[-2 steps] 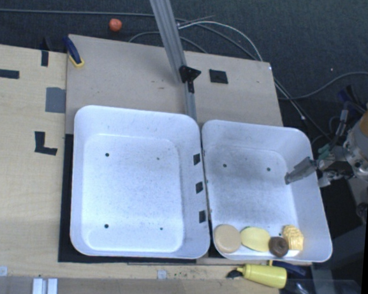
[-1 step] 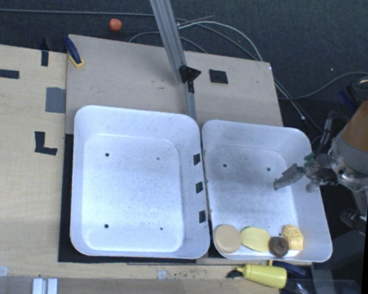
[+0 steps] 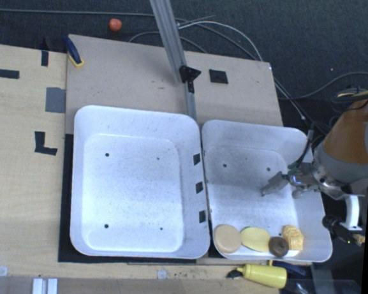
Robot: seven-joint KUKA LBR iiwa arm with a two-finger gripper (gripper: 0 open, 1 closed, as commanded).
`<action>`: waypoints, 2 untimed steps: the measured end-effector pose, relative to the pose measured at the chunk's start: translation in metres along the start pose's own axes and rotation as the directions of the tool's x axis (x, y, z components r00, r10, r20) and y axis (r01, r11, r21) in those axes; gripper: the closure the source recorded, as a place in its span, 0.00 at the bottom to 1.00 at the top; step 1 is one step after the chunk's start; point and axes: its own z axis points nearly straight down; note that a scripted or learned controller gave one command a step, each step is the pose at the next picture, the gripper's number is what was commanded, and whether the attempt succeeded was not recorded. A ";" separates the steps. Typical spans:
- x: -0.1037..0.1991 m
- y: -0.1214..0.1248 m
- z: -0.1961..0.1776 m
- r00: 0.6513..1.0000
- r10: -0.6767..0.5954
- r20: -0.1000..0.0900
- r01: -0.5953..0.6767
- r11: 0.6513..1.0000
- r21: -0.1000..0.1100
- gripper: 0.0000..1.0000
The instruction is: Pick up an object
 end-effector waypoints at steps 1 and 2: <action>0.000 0.000 0.049 1.000 0.000 0.002 0.000 1.000 -0.005 0.00; 0.000 0.001 0.037 1.000 0.001 0.004 -0.001 1.000 -0.008 1.00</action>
